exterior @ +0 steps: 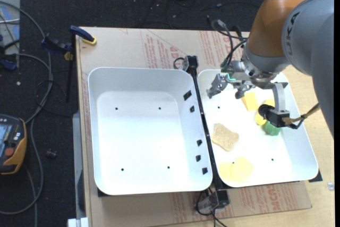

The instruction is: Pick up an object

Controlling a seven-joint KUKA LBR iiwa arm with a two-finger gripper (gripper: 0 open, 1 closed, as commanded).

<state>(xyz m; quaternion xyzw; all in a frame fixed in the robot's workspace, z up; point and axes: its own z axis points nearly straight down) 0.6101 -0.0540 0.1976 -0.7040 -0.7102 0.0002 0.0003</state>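
Tan toast slice (226,137) lies untouched in the right bin (297,167), centre-right of the frame, with yellow pieces (236,169) just below it. Jaws hover over the bin's upper-left corner; parted or clenched, I cannot tell. Nothing looks lifted yet.

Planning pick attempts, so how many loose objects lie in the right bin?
5: bread slice mid-bin, pale yellow flat piece at the near edge, yellow block under the arm, yellow lump and green lump farther right. The arm may hide more.

Bench (133,44) under two white bins (139,133)
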